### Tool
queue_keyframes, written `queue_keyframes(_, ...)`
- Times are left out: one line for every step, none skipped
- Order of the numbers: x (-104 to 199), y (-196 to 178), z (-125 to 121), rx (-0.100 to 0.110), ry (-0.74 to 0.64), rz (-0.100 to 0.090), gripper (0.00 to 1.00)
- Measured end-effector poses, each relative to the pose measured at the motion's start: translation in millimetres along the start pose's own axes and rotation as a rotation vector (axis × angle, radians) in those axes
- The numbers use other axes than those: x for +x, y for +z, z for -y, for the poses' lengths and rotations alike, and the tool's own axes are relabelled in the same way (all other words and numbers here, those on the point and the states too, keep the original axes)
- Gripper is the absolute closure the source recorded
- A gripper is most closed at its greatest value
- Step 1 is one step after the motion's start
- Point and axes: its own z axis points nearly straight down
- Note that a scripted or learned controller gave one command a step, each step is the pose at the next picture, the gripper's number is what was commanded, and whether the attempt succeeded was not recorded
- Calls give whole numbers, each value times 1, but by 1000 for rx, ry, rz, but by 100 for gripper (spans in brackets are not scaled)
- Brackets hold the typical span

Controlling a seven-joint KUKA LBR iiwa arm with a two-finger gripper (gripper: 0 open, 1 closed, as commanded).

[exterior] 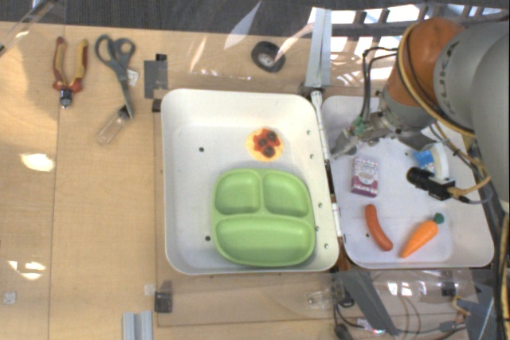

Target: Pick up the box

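The box (365,176) is small, purple and white, and lies flat near the left side of the right bin (478,251). My gripper (356,136) hangs just above and behind the box, close to the bin's left wall, at the end of the grey arm with the orange band (426,52). Nothing is visibly held in it, and the box rests on the bin floor.
In the right bin a red sausage (378,227), a carrot (420,237) and a blue-and-white object (438,159) lie near the box. The left bin (183,171) holds a green divided plate (263,216) and a small red food piece (267,142). Pliers (68,68) and scissors (119,68) lie on the bench.
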Motion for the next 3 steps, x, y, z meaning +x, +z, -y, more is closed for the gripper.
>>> queue_keyframes(-2,12,71,7,92,-6,0)
queue_keyframes(-4,-1,67,-4,90,1,100)
queue_keyframes(-4,-1,67,-4,90,1,0)
